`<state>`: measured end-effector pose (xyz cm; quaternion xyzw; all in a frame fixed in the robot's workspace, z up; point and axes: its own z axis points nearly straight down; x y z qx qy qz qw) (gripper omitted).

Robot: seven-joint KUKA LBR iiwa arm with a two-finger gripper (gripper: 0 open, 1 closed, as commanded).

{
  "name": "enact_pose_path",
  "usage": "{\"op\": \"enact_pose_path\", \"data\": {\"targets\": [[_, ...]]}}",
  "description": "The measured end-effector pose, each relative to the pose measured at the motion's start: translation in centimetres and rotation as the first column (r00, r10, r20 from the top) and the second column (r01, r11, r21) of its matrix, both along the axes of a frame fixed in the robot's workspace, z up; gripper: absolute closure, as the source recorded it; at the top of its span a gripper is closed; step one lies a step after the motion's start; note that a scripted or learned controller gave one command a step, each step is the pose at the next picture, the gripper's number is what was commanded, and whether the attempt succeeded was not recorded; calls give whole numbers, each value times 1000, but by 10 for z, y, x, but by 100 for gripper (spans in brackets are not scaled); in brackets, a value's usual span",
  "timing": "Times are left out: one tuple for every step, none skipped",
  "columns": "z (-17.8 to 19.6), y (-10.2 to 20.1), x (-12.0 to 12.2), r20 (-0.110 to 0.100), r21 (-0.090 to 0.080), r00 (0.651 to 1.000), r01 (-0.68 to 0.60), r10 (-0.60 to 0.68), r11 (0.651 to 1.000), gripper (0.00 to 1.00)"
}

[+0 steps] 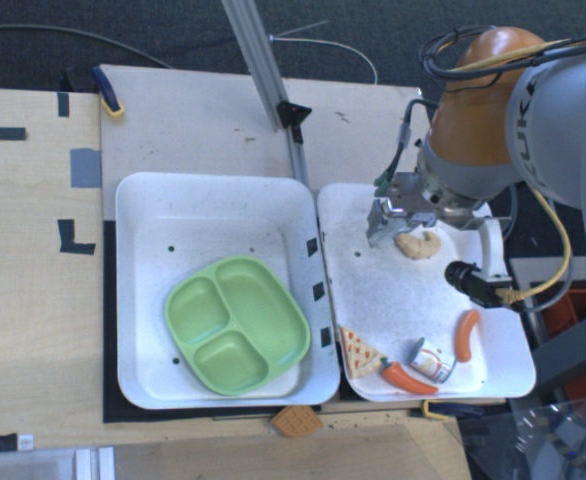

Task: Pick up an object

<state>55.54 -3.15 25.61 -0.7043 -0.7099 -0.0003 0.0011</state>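
Hovering low in the right-hand shallow white bin [368, 288], my end effector [401, 220] is sitting just beside a pale beige lumpy pastry-like piece [419, 245]; I cannot tell its state from this slanted view. I am judging that piece to be the likeliest target. It is lying touching or nearly under the tool, so a slightly offset descent could nudge it aside. Nearer the bin's front edge, an orange toy carrot [409, 378], a small silver can [432, 360] and a waffle-patterned wedge [359, 349] are crowding together, risking a double contact if I am redirecting there
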Motion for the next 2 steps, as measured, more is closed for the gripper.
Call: {"op": "enact_pose_path", "data": {"targets": [[-16, 50, 4, -3, -1, 1000, 2, -2, 1000, 100], [-29, 101, 31, 0, -2, 1000, 1, -1, 1000, 100]]}}
